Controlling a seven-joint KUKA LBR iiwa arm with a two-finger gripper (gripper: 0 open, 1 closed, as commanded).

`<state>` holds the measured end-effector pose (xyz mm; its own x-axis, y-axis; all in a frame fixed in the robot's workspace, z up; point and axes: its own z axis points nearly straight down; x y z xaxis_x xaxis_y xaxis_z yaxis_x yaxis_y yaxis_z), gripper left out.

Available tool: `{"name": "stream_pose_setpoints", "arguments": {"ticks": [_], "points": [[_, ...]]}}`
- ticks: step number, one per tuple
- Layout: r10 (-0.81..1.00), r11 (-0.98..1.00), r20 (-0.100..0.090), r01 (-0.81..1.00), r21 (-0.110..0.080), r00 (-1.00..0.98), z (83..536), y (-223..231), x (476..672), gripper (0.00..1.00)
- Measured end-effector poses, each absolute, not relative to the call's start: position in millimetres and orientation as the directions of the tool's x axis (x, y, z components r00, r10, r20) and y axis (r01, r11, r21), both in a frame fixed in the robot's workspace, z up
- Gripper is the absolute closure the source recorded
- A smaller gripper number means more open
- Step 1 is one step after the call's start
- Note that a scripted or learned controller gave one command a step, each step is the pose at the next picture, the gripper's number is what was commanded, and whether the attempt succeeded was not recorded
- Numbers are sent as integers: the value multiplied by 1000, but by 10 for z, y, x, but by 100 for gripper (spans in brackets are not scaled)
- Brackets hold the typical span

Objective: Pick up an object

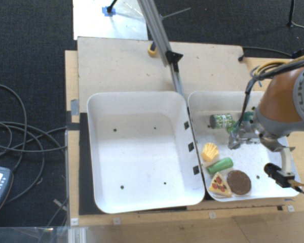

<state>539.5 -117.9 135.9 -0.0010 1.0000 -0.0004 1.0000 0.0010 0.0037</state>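
White bins, 2 of them, sit side by side on the surface (121,67). Over the right bin (202,103) the end effector (235,142) hangs low beside a green-and-white can (221,120); its grip I cannot tell. Nearby lie a yellow piece (210,151), green pickle (220,165), pizza slice (219,185) and brown patty (239,182).

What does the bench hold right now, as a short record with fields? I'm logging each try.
right bin: can, yellow shell-shaped toy, green pickle, pizza slice, brown patty
left bin: no items seen
end effector: low in right bin, right of the can
held: nothing seen
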Motion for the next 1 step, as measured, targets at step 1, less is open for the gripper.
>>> {"name": "stream_pose_setpoints", "arguments": {"ticks": [1], "points": [[1000, 6, -2, 1000, 8, -5, 1995, -1163, 5455, 100]]}}
